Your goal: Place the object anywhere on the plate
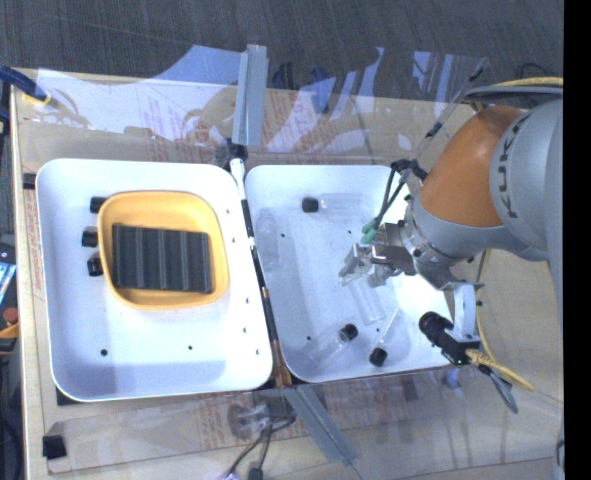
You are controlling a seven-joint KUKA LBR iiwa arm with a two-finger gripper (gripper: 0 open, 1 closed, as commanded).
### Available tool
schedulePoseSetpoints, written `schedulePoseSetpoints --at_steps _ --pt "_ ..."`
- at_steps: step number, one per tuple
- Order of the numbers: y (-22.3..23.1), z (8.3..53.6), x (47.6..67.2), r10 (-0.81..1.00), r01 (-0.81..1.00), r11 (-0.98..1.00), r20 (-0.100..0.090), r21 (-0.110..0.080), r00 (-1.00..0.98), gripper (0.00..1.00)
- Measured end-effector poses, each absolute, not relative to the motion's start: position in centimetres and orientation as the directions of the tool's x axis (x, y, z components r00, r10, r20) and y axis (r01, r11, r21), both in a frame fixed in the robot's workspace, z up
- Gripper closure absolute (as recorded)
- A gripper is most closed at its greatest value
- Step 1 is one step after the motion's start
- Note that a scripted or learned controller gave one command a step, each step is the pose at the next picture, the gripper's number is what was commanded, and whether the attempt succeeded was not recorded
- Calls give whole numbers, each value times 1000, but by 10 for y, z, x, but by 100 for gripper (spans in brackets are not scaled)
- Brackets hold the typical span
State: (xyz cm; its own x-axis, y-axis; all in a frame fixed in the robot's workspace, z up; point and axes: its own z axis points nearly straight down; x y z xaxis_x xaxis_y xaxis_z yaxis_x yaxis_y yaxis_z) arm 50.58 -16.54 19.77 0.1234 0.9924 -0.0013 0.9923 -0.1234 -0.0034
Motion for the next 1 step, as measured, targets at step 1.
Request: schedulePoseSetpoints --at_steps 1 --pt "-124 254 543 999 999 -35 1 -3 35 100"
